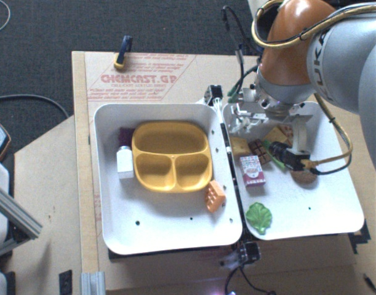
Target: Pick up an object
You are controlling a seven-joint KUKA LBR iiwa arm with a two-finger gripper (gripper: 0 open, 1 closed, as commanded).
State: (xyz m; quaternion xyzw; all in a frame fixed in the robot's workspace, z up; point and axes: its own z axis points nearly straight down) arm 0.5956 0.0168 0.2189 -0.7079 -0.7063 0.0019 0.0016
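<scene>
The object to pick up is not singled out; candidates lie in both shallow white bins on the surface. In the left bin [108, 226], a small white bottle-like item [124, 161] stands against the left edge of a yellow plastic divided tray [172, 155], with a dark maroon piece [126, 134] just above it. An orange ridged block [215, 195] rests at the tray's lower right corner, close to the wall shared with the other bin. In the right bin [335, 208], a red-and-white printed card box [252, 170] lies near the left wall, and a green leaf-shaped toy [259, 217] sits below it near the front rim. A dark brown chocolate-bar-like piece [258, 149] lies above the box, beside a tan flat item partly hidden. A brown rounded lump [306, 177] lies further right. The grey arm with its orange band hangs over the right bin's upper part; its pincer [255, 117] points down there, and whether it is open or closed cannot be told.
</scene>
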